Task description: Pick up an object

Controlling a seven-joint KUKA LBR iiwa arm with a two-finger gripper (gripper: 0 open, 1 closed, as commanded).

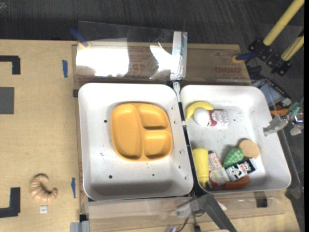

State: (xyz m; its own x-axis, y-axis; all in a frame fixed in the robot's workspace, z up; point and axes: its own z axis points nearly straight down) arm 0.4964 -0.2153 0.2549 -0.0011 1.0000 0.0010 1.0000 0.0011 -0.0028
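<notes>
The left bin is holding a yellow tray with three parts. The right bin is holding a heap of small things: a yellow bottle, a banana, a white bottle and a green toy, some lying half under others. The gripper is poking in at the right edge, mostly cut off, so I cannot tell how it is set.

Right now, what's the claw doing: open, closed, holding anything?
Claw: at the right rim of the right-hand shallow white bin; open or closed cannot be told, and nothing is visibly held.
</notes>
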